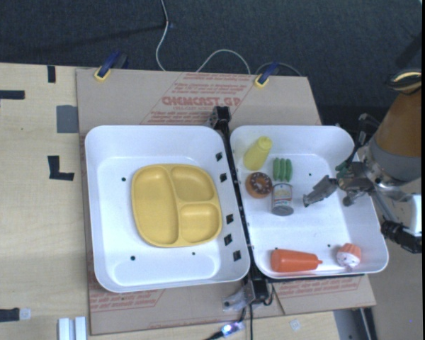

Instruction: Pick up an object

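Nearest the lens, along the front wall of the right white plastic bin (340, 139), lie an orange plastic carrot (295, 261) and, well apart toward the corner, a small round orange-and-white toy (349, 255). Further back in the same bin sit 4 more candidates: a grey metal can (282, 197) standing upright, a brown ring-shaped doughnut toy (258, 184) just beside it, a green ribbed vegetable toy (282, 168) and a yellow plastic bottle (257, 153) lying tilted near the divider. The left white bin (103, 190) holds 1 yellow 3-compartment plastic tray (176, 204). The dark 2-finger gripper (316, 193) reaches in from the right, near the can but not touching it; whether it is spread or closed cannot be made out, and nothing visibly sits in it. Judging from this, the approach step is in hand; next comes settling over the can and closing squarely on it.
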Robot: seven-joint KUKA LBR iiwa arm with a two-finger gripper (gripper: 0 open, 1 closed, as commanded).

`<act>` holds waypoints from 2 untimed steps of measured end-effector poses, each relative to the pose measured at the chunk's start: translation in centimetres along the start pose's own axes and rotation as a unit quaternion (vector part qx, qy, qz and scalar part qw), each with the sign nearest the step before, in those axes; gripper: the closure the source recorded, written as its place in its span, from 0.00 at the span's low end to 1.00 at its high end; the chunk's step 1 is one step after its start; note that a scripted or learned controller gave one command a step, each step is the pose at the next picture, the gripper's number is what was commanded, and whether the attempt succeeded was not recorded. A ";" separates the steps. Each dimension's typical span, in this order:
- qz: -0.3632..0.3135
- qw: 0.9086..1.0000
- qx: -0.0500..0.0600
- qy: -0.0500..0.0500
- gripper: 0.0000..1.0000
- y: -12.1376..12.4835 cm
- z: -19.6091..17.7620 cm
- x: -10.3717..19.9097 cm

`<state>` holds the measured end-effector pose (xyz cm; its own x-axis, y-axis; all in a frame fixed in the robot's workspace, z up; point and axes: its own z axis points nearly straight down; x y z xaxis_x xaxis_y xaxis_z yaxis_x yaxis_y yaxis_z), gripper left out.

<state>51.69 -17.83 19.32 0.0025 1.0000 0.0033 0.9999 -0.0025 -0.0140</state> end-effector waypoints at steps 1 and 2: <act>-0.002 1.000 -0.006 -0.001 0.00 0.3 -0.6 0.0; -0.001 1.000 -0.003 -0.001 0.00 -0.7 5.2 -0.1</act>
<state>50.93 -17.92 14.11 0.0003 1.0000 0.0015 1.0000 -0.0003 -0.0073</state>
